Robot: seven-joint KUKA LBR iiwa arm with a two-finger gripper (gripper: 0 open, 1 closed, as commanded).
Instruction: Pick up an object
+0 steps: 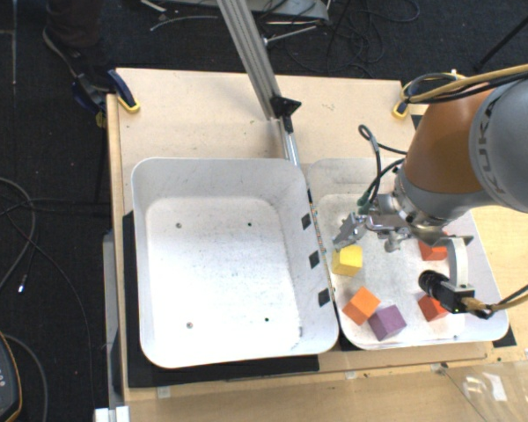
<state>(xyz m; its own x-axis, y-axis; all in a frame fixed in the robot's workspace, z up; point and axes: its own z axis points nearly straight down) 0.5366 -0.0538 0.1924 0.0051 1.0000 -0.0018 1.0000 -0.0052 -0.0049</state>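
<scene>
The pincer (350, 232) hangs just above the yellow cube (348, 259) in the right bin (334, 183), whether spread or clenched I cannot tell, and so near the bin's left wall it might well nudge the cube aside or catch the rim.

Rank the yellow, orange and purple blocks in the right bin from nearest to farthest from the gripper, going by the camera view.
Measured from the gripper:
1. Yellow block, just below the gripper, near the right bin's left wall.
2. Orange block, lower down, toward the bin's front.
3. Purple block, to the right of the orange one and slightly lower, farthest away.
</scene>
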